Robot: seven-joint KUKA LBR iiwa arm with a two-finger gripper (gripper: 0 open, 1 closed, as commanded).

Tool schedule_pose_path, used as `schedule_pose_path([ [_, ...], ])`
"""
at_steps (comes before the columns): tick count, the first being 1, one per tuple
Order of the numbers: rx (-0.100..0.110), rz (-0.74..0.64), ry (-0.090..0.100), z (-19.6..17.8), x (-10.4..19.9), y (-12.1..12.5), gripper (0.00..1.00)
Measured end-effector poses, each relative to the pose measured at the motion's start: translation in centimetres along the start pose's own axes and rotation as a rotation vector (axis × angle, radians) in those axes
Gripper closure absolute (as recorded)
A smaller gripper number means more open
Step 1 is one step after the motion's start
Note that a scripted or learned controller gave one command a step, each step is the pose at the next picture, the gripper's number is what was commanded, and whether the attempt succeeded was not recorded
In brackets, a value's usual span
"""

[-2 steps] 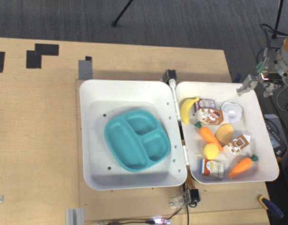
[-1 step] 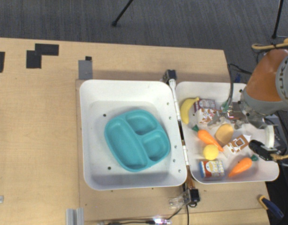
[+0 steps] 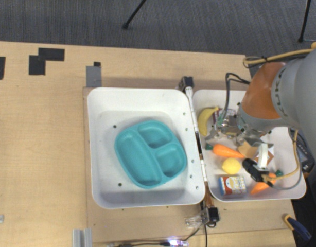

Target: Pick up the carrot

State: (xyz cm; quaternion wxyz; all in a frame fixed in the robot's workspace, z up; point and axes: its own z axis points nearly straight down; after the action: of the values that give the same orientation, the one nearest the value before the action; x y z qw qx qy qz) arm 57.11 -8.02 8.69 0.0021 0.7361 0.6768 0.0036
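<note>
- The carrot (image 3: pixel 227 151) lies on its side near the middle of the right bin (image 3: pixel 250 197), its length running roughly across the bin.
- The gripper (image 3: pixel 225 131) hangs over the same bin, just past the carrot on the far side. It is close to the carrot, but the view shows nothing held in it.
- Whether the claw is released or clenched cannot be told, as the wrist and its fittings hide it from above.
- The arm (image 3: pixel 292 91) comes in from the right and covers the bin's far right corner and much of its right wall.
- A banana (image 3: pixel 206 120) lies along the wall between the two bins, leaving little room on the carrot's left.
- A lemon (image 3: pixel 231 165) sits just beside the carrot on the near side, touching it or nearly so.
- A small can (image 3: pixel 232 185) lies on its side close to the front wall.
- A small orange piece (image 3: pixel 260 188) lies near the front right corner.
- The right bin is crowded, and little bare floor shows between its things.
- The left bin (image 3: pixel 92 138) holds a teal divided plate (image 3: pixel 147 153) at its middle, with bare white floor all round it.
- The pale bench (image 3: pixel 39 148) lies open to the left of the bins.
</note>
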Motion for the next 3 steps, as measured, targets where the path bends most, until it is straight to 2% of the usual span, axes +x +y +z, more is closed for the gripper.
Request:
schedule_pose_path([
  [1, -0.001, 0.047, -0.002, -0.1, -0.6, -4.1, 0.0],
  [2, -0.01, 0.044, -0.001, -1.4, -0.4, -3.7, 1.0],
  [3, -0.009, 0.044, -0.001, -1.3, -0.4, -3.7, 0.0],
])
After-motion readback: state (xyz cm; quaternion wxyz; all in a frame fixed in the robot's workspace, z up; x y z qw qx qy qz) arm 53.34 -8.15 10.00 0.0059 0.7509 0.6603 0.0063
